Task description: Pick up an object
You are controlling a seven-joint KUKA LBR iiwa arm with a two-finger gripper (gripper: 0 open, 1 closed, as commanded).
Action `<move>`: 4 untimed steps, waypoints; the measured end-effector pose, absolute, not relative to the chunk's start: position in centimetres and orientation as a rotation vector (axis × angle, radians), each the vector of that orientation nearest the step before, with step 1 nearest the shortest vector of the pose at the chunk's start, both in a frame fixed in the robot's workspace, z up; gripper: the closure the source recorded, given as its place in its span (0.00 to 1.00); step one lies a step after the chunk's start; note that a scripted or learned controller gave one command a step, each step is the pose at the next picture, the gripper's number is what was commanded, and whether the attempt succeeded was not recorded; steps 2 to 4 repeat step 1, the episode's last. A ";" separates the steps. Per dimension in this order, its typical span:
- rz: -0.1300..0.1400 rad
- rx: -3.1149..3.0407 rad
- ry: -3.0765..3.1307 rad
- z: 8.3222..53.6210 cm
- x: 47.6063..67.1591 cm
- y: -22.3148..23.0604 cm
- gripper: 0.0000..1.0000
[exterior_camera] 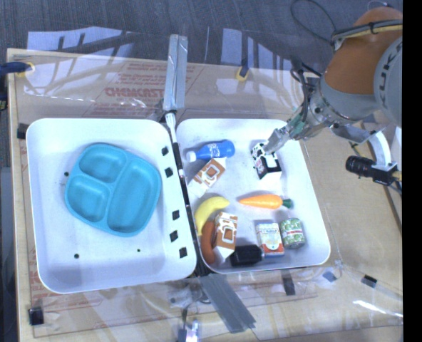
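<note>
Gripper (268,148) is seen low in the right bin (312,191), at a small black-and-white object (266,161) toward 1 o'clock of that bin. Contact looks likely; a hold cannot be confirmed, and the gripper's state cannot be told. Step judged: the grasp attempt. Next, a firm closure and straight lift are called for. Blue bottle (212,150) lies at 9 o'clock of the gripper, carrot (261,201) at 6 o'clock, both apart. A blue tray (112,188) sits in the left bin (43,191).

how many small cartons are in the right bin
3 cartons, as far as the view shows: one under the blue bottle, one beside the banana, one beside the green can.
</note>
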State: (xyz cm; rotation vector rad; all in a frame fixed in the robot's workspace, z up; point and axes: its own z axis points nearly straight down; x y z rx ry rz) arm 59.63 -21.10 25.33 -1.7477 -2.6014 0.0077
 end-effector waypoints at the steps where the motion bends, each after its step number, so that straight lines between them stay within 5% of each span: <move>1: 0.008 -1.747 -2.602 25.3 59.6 -21.1 0.00; 4: 0.008 -1.747 -2.602 25.3 59.6 -21.1 0.00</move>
